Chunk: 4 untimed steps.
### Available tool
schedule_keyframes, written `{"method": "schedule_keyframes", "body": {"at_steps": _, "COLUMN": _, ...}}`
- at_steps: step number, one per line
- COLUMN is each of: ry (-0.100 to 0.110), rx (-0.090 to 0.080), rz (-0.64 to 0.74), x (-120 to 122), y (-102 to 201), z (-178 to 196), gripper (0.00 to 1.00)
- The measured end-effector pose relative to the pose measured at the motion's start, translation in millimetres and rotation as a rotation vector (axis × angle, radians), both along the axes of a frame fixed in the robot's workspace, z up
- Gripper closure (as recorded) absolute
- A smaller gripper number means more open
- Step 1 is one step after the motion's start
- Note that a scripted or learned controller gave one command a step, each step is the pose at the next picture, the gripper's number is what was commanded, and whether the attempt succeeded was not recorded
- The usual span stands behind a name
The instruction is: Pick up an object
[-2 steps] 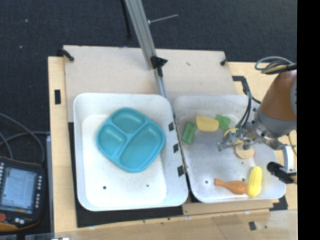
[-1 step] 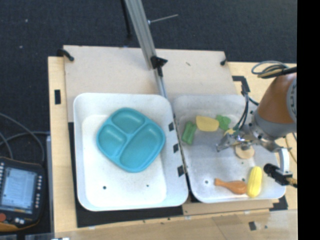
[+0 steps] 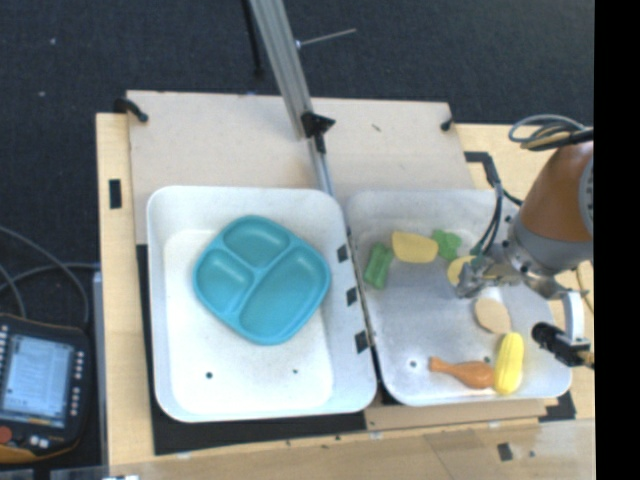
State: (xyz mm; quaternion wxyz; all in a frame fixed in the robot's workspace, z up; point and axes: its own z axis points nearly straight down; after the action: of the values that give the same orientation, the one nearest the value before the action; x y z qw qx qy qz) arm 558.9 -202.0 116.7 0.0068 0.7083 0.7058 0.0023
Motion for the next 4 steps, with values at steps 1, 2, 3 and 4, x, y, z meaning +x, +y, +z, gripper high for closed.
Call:
{"method": "schedule_keyframes", "body": {"at_steps": 1, "ry": 0.005, "rx": 0.003, "rz": 0.006, "x": 6, "y": -4, "z": 63, "gripper": 1.00}}
{"method": "schedule_keyframes", "body": {"at_steps": 2, "ry": 0.007, "rx": 0.004, "rz": 0.007, "x": 8, "y": -6, "z": 105, "gripper": 1.00}}
{"method": "schedule_keyframes", "body": {"at_steps": 3, "ry": 0.012, "rx": 0.007, "rz": 0.011, "x": 16, "y": 48, "z": 98, "gripper": 1.00}}
{"method": "schedule_keyframes", "body": {"at_steps": 4, "ry": 0.010, "rx": 0.008, "rz": 0.012, "x": 32, "y": 100, "z": 109, "gripper": 1.00}}
